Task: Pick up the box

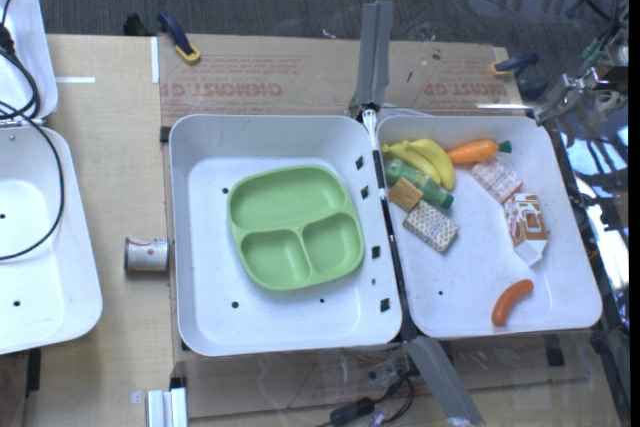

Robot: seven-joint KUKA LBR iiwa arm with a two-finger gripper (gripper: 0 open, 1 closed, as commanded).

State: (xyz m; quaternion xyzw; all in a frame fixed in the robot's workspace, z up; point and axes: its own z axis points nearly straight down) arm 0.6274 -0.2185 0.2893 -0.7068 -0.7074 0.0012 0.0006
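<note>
Box [431,226] in right bin [470,310], touching green bottle [420,183], near bananas [425,156]; tool state untellable.

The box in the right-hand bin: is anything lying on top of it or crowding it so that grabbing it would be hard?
Nothing lies on the box. A green bottle and a brown block sit close against its upper-left end; its other sides look free.

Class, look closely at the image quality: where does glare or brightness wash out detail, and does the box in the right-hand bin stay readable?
In the camera view, strong glare bleaches the right bin's far-right rim; the box stays evenly lit and reasonably sharp, patterned top readable; the green tray casts only soft shadow.
</note>
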